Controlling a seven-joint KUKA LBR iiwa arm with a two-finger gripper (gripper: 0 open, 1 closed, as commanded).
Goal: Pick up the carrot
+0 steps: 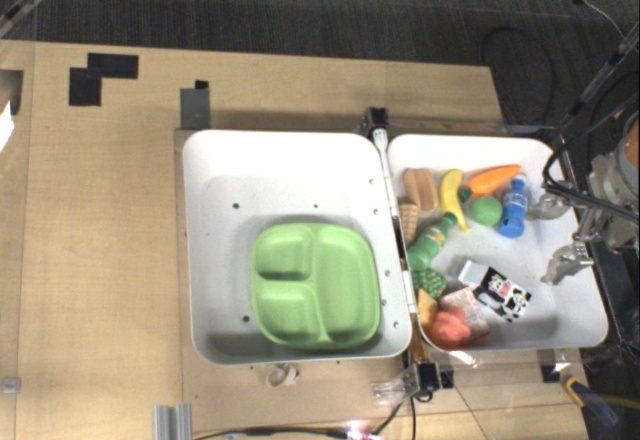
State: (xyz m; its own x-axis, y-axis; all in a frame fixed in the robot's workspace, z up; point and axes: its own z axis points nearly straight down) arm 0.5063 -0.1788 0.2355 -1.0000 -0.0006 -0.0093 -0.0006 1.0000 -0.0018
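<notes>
Two shallow white bins are seen side by side on a wooden bench (pixel 100 258). In the left bin (pixel 215 178) a green divided plate (pixel 316 282) is laid flat, with three compartments visible in it.

The right bin (pixel 575 313) is filled along its left and upper parts with toy food and small items. The carrot (pixel 497 177), orange with a green end, is found near the bin's far wall, lying roughly level with its tip turned toward the right. A yellow banana (pixel 451 197) is placed just to its left, and a green ball (pixel 486 212) lies just below it. A blue bottle (pixel 514 208) is set beside the ball, on the right. A tan bread-like piece (pixel 420 189) is seen at the upper left, with a green bottle (pixel 430 242) below it. Nearer the front wall, a black and white box (pixel 503 292) and a red round item (pixel 450 328) are located.

The gripper (pixel 566 263) is seen at the right edge of the right bin, over its rim, well apart from the carrot. Nothing is seen between its fingers; whether the jaws are spread or pressed together cannot be told from this view. Part of the grey arm (pixel 615 183) is visible at the right edge.
</notes>
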